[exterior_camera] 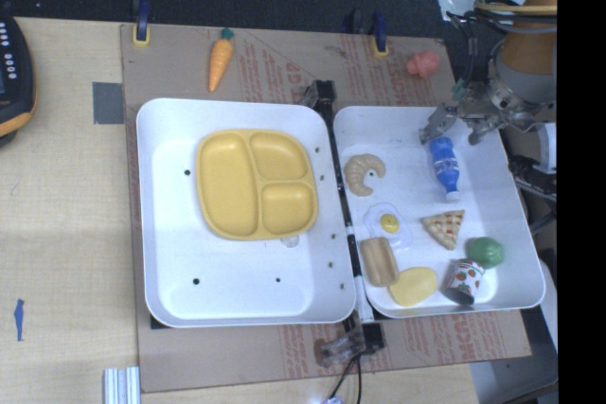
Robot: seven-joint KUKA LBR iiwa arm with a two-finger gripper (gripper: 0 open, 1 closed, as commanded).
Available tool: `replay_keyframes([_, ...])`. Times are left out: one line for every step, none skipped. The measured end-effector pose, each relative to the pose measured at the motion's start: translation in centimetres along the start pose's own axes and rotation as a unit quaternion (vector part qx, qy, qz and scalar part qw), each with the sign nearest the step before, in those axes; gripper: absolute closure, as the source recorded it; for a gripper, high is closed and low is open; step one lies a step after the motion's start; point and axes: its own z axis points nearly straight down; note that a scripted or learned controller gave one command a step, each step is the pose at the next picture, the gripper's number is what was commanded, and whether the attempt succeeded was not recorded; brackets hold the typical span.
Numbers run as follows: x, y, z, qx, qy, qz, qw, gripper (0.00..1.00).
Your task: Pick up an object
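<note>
My gripper (461, 129) hangs over the far right part of the right bin (502, 167). Its two fingers are spread open, with nothing between them. Just in front of the fingertips a small blue bottle (443, 166) lies on the bin floor, its near end white. Also in this bin are a croissant (365, 173), a pizza slice (443, 227), a fried egg (388, 223), a piece of toast (378, 261), a yellow lump (414, 286), a green ball (485, 251) and a patterned can (464, 281).
The left bin (170, 232) holds a yellow divided plate (256, 182). Outside the bins, a toy carrot (220, 60) and a pink object (424, 63) lie on the far board. Clamps (324, 94) join the bins in the middle.
</note>
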Motion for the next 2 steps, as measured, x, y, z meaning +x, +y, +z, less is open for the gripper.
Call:
replay_keyframes([-0.7,-0.2,5.7,0.004,0.001,0.001,1.0,0.0])
replay_keyframes([-2.1,0.1,2.6,-0.001,0.0,0.001,1.0,0.0])
